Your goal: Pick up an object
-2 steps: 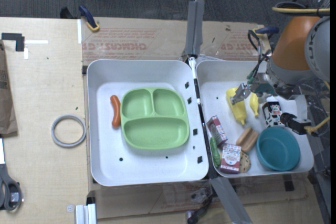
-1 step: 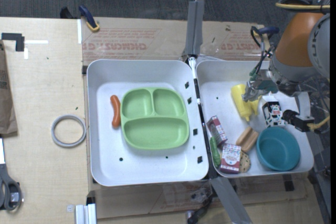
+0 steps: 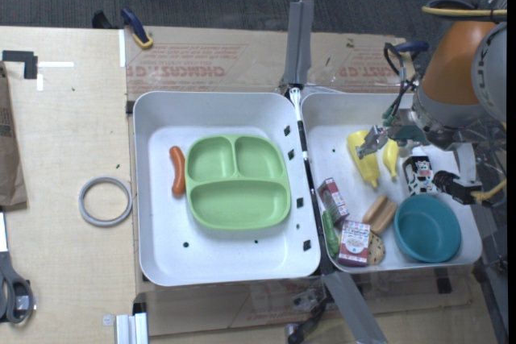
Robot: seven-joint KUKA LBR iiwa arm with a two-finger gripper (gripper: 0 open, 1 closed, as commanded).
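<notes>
My gripper hangs over the back part of the right bin, reaching in from the right. It sits right at a yellow banana, with a second yellow piece just to its right; nothing shows as held. Further objects in this bin are a teal bowl, a tan bread roll, a small black-and-white toy, a dark red box, a red-and-white carton and a green item by the left wall.
The left bin holds a green divided plate and an orange sausage-shaped toy beside it. On the bench to the left lie a grey ring and scissors. A grey bar stands behind the bins.
</notes>
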